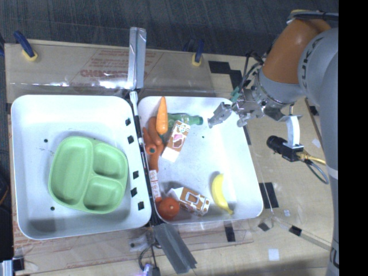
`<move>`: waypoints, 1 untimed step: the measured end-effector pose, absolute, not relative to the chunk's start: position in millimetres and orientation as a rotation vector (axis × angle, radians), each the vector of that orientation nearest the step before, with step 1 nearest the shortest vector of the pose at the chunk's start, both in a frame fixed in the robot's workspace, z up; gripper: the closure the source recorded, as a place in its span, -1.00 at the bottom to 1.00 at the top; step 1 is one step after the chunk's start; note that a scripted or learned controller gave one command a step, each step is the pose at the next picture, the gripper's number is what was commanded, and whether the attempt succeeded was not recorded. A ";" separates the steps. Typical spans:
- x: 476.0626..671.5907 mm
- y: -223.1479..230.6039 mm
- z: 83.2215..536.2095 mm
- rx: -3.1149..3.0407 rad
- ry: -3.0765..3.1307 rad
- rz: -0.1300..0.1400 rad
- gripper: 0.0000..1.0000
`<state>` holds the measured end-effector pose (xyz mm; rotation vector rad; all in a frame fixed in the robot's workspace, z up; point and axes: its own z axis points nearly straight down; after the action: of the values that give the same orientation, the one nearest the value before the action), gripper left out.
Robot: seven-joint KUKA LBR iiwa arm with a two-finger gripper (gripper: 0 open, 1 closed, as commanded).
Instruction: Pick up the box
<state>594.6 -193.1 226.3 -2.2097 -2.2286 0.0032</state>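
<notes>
A white and pink box (176, 139) lies tilted in the right bin (244, 171), next to an upright orange carrot (162, 115). A second, brown and orange box (194, 200) lies near the bin's front edge. My gripper (231, 117) hangs over the bin's back right corner, well to the right of the white box. Its fingers stand apart with nothing between them.
The right bin also holds a banana (219, 191), a red tomato (168, 208), a green item (187, 119) behind the box, and more orange pieces (150, 141) by the left wall. A green divided plate (88, 174) lies in the left bin (29, 114).
</notes>
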 end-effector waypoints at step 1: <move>526.4 -210.0 91.2 -2.417 -2.001 0.003 -1.00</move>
<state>526.4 -210.0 91.2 -2.4168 -2.0012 0.0033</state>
